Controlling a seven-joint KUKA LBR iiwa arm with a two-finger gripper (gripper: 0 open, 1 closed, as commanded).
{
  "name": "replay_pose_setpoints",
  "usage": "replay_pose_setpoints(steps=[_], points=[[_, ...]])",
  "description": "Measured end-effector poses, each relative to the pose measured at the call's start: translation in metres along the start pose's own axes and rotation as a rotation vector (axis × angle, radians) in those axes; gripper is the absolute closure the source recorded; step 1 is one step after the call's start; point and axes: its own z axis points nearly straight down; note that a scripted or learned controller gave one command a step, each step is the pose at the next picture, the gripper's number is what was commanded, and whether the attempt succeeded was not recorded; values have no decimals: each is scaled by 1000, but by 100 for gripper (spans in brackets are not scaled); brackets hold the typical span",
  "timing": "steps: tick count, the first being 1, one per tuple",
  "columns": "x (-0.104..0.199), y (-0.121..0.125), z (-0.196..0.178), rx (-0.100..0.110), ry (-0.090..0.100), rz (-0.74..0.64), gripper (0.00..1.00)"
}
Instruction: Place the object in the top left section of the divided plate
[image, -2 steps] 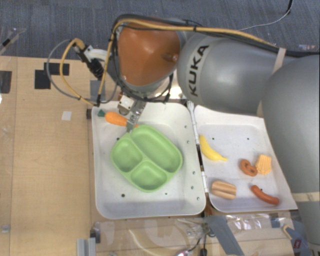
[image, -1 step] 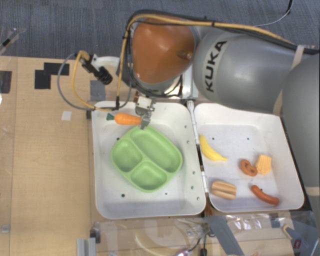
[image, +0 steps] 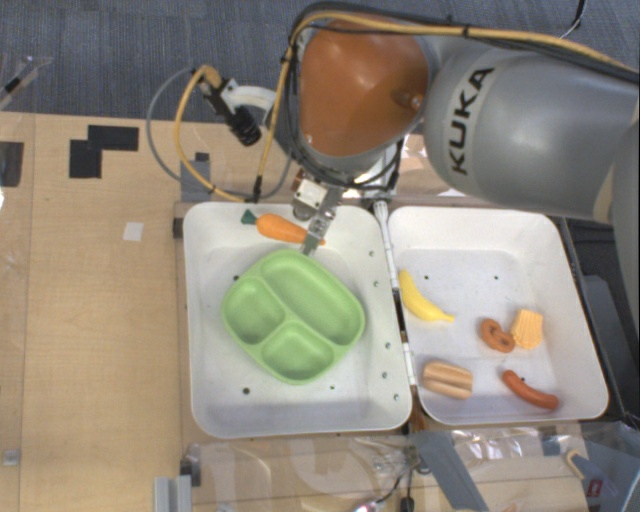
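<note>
Pale wooden bench (image: 90, 330) carries two shallow white bins side by side, with dark carpet behind. Over the left bin (image: 215, 400), the gripper (image: 314, 238) hangs from the grey and orange arm (image: 520, 110) at the bin's far edge. Its thin fingers point down, close together, their tips right at the far rim of the green divided plate (image: 292, 315); whether anything is pinched between them cannot be told. A toy carrot (image: 280, 229) lies just beside the fingers, on the bin floor beyond the plate, its orange end touching or nearly touching them. In the right bin (image: 570, 260) lie a banana (image: 424, 301), a hot dog bun (image: 447, 379), a pretzel (image: 496, 335), a yellow wedge (image: 528, 329) and a sausage (image: 530, 391).
</note>
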Motion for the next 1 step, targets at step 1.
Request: replay_pose_setpoints(steps=[1], points=[[25,30,4,-2,1,-331,100]])
